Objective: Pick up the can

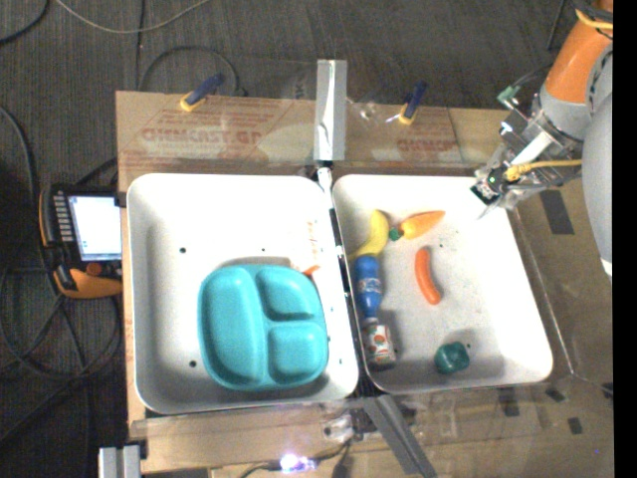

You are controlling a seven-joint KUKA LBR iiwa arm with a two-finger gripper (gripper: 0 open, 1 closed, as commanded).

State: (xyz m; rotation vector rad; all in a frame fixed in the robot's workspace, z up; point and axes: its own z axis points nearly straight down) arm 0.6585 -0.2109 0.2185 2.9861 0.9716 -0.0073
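— Right bin (528,297), contents?
— Can (378,344): lying against the left wall, toward the near end, red-and-white label up. Blue bottle (367,285): just beyond the can on the far side, along the same wall, nearly touching it. Banana (375,232): at the far end of the bottle, touching its cap. Carrot (419,224): just right of the banana, green tip toward it. Orange-red sausage-shaped piece (428,274): mid-bin, apart from the rest. Dark green round item (452,358): near edge, right of the can, well apart from it.
— Left bin (169,217)?
— Teal divided plate (264,325): three compartments, resting toward the near right. Small orange scrap (310,269): just beyond the plate's far right corner.
— Gripper (490,191)?
— Over the far right corner of the right bin, on the rim line, well apart from the can. Nothing seen in its hold. Opening of the claw: cannot tell, too small and dark to read.
— Beyond the bins?
— Handheld pendant with lit screen (88,232): left of the left bin, on the dark floor.
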